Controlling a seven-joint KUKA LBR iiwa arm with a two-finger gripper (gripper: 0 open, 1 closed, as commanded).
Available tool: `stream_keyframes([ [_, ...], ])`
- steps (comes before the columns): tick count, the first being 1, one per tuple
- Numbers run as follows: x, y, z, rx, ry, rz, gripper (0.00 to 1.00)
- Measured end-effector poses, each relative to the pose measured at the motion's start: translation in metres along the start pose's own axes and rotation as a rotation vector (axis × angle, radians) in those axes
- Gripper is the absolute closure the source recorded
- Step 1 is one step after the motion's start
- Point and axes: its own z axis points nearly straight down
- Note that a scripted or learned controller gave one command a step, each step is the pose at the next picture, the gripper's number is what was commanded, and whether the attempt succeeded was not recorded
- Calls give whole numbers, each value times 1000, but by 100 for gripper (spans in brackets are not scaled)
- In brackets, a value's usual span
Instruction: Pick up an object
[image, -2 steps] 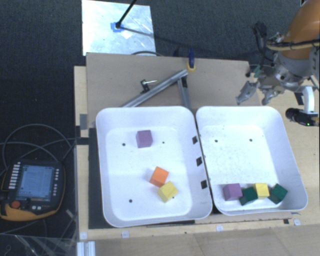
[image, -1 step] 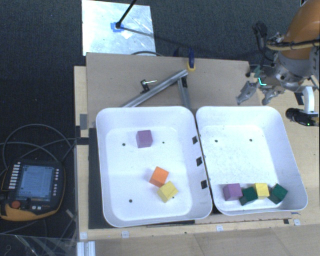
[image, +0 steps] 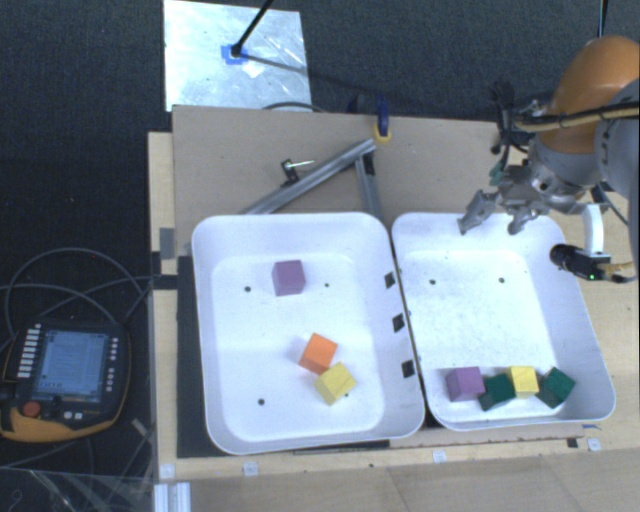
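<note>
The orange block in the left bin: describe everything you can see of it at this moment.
The orange block is a small cube of matte look, plain in colour with no markings visible. It rests flat on the floor of the left bin, toward the near middle, turned at an angle to the bin's walls. Its near right corner meets or nearly meets the yellow block; contact cannot be confirmed. The purple block lies apart, farther back. The gripper hangs over the other bin.

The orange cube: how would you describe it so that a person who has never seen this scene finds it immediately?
Look at the left white bin. Toward its near edge, two cubes sit touching each other: the orange cube and a yellow cube. The orange one lies farther from the near rim, and nothing else in either bin is orange.
</note>
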Motion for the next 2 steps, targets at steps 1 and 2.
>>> stream_keyframes([
  [1,8,-5,57,0,1,-1,0],
  [2,8,-5,95,-2,0,-2,0],
])
